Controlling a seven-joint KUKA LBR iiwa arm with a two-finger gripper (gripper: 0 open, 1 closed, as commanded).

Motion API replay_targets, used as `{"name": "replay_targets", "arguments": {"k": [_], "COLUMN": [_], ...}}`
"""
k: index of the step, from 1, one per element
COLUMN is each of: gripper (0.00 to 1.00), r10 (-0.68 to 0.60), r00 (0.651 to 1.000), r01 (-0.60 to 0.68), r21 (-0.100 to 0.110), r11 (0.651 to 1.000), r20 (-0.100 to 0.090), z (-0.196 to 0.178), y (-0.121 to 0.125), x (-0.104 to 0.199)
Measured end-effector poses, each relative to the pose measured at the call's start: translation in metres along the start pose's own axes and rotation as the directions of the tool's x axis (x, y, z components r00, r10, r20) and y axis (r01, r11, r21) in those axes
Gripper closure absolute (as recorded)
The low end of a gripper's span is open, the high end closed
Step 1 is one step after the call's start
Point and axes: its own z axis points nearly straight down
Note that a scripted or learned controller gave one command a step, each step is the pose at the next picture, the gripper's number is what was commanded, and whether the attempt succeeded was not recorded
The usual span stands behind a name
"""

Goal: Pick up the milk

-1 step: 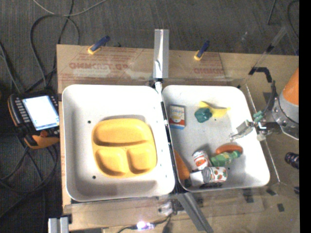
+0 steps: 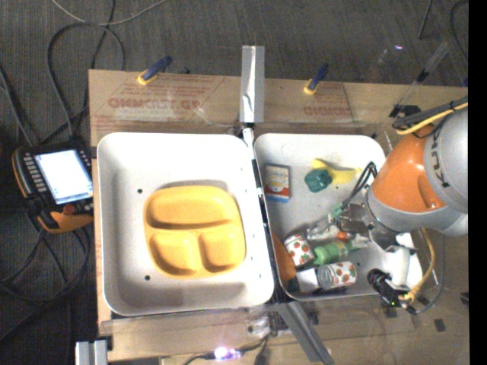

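The milk is a small white carton with a red-orange panel and a blue lower edge. It lies flat in the right bin, close to that bin's left wall. My gripper hangs low over the middle of the right bin, right of and nearer than the milk, above a cluster of cans. It is well apart from the carton. The grey and orange arm covers the bin's right side.
A teal object and a yellow banana lie at the back of the right bin. Two strawberry-printed cans, a green bottle and an orange item crowd its front. The left bin holds a yellow compartment tray.
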Motion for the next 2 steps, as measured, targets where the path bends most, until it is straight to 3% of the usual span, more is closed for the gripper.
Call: {"name": "replay_targets", "arguments": {"k": [1, 2], "gripper": [0.0, 0.0], "r10": [-0.064, 0.178], "r00": [0.998, 0.984], "r01": [0.064, -0.178], "r21": [0.009, 0.01], "r11": [0.998, 0.984], "r20": [-0.003, -0.003], "z": [0.015, 0.015], "y": [0.013, -0.009], "x": [0.039, 0.035]}}
